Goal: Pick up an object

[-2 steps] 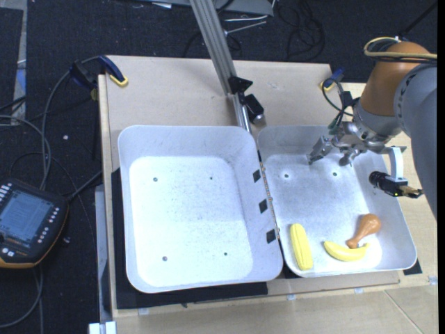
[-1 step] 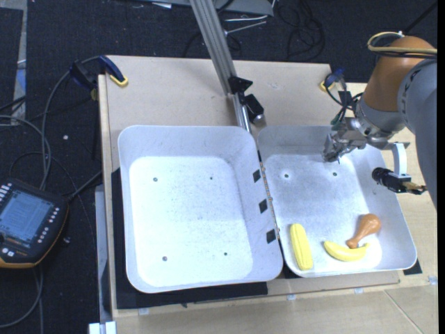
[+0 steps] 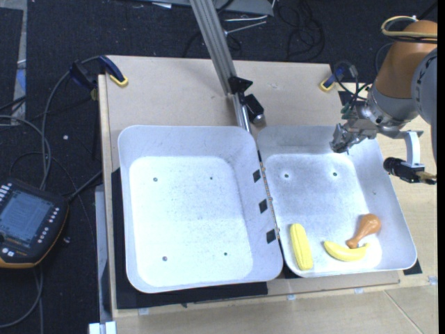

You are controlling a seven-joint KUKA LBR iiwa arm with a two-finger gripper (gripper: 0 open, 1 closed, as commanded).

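Three toy foods lie near the front edge of the right bin (image 3: 313,186): a yellow corn cob (image 3: 301,246), a yellow banana (image 3: 344,251) and an orange-brown drumstick (image 3: 364,229) leaning on the banana's right end. My gripper (image 3: 341,143) hangs over the bin's far right corner, well behind the foods, at the end of the grey and orange arm. Nothing shows under its tip.
The left bin (image 3: 188,207) lies beside the right one, with black clips along the seam between them. A metal pole (image 3: 219,47) slants up from the bench's back middle. Yellow clamps (image 3: 118,80) hold the bench's back corners.
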